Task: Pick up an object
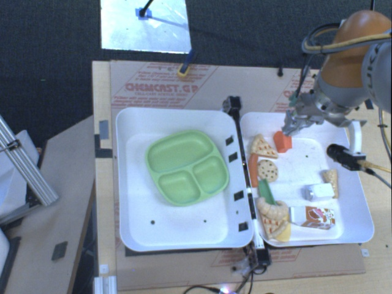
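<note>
Orange-red chunk [282,141] at the back of the right bin [300,164] looks like the target here. In the camera view the gripper [293,127] hangs right over its far edge, so close that I can't say whether it's touching. I honestly can't tell if the gripper is spread or pressed together either, because the wrist covers that bit from this angle. My read is that the pick isn't done yet: the chunk seems to sit on the bin floor, just beside the pizza slice [263,146], and nothing is lifted. What's left is closing on it and raising it clear. The rest of the toy food lies in the same bin: a cookie [267,170], a white block [320,192], a little carton [315,216], and a heap of pieces [274,218] at the near left corner that overlap too much for me to sort out. The left bin [131,146] has a green divided plate [187,167] lying flat in it. The arm's upper part is cut off at the frame's right side.
</note>
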You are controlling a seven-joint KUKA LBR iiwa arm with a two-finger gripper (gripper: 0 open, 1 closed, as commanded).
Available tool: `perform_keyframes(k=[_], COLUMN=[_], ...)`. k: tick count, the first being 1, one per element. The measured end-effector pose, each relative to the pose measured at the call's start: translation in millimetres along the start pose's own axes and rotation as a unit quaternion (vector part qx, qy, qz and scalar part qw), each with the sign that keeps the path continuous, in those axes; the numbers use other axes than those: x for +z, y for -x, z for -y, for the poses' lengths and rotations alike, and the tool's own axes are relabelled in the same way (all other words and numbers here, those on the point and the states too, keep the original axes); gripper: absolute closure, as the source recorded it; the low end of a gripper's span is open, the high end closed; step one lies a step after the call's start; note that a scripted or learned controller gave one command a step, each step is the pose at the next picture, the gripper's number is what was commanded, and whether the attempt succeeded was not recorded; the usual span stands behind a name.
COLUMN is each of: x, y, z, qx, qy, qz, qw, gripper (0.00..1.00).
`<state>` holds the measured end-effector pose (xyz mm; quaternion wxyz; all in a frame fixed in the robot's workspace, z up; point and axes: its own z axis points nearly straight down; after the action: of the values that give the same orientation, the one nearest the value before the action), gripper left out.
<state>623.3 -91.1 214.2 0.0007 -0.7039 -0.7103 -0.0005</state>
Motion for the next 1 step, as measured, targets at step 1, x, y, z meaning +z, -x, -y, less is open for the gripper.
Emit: perform_keyframes(k=[1], x=[-21.1], y=[-52.1], z=[18.4], qx=[0.0], qy=[0.001], qz=[0.0], qw=[1.0], gripper=[1.0])
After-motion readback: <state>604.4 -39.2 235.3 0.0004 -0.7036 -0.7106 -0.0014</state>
